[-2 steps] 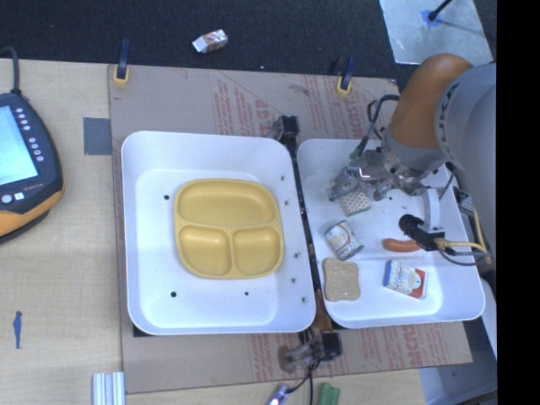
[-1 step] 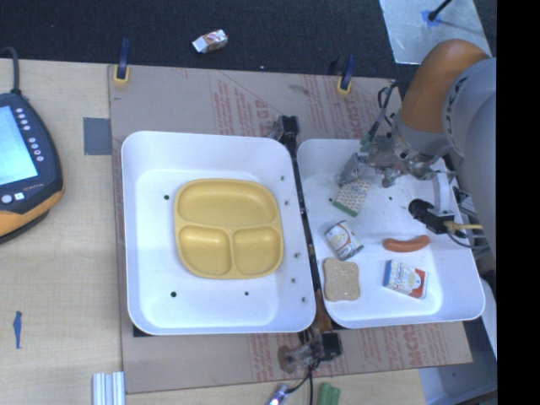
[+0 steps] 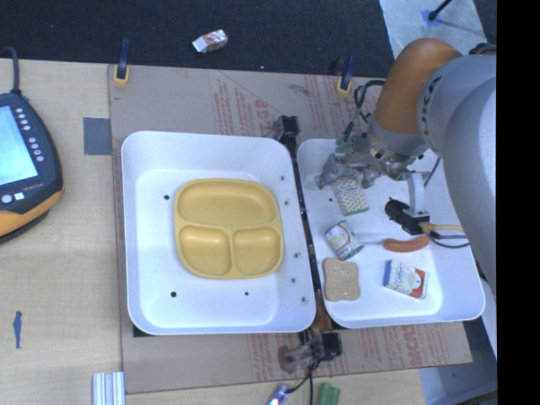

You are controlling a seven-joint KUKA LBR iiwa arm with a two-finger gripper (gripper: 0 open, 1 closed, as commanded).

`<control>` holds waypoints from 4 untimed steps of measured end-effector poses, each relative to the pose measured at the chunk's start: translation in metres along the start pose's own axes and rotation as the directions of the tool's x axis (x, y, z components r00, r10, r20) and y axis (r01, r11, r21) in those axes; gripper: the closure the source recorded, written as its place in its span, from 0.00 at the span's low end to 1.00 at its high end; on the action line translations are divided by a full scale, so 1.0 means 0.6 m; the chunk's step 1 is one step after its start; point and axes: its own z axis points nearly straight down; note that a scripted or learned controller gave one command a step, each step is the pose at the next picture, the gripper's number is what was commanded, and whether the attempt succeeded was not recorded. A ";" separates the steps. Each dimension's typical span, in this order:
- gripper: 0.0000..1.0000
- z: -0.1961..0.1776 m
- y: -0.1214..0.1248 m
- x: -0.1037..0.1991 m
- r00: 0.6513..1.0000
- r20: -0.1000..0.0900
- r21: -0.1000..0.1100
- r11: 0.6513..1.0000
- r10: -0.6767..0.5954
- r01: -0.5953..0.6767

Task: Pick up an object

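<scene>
**Claw (image 3: pixel 346 174) low at the far end of the right bin**

We judge the task to be in its reaching step. The claw sits low in the far-left corner of the right bin (image 3: pixel 451 306), just beside a checked packet (image 3: pixel 351 199), which looks the likeliest target. From this angle we cannot tell whether the claw is open or closed, and we see nothing lifted.

Nearer us in the same bin lie a small can (image 3: pixel 342 240), a tan slice of bread (image 3: pixel 341 280), a reddish sausage (image 3: pixel 407 244) and a little carton (image 3: pixel 406 278). The next move, as we read it, calls for a short descent onto the packet and a firm close. The packet lies flat, so a slip seems possible.

The left bin (image 3: pixel 152 298) holds a yellow divided plate (image 3: pixel 228 227). Both bins rest on a cardboard sheet (image 3: pixel 211 99) spread over the pale wooden counter (image 3: pixel 59 294), pinned at its back edge by blue clamps (image 3: pixel 122 64). A handheld controller (image 3: pixel 21 167) with orange trim lies at the counter's left edge. Beyond the counter, the dark floor (image 3: pixel 278 15) bears a crumpled wrapper (image 3: pixel 210 40).
</scene>
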 end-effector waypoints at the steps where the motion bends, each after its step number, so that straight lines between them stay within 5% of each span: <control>1: 0.00 0.000 -0.006 -0.024 1.000 -0.001 0.001 1.000 0.003 -0.003; 2: 0.00 -0.001 0.001 0.000 1.000 0.000 -0.002 1.000 0.002 -0.002; 3: 0.00 0.000 -0.039 -0.026 1.000 0.001 -0.001 1.000 0.002 -0.002; 4: 0.00 -0.001 0.001 -0.043 1.000 0.000 -0.003 1.000 0.001 -0.001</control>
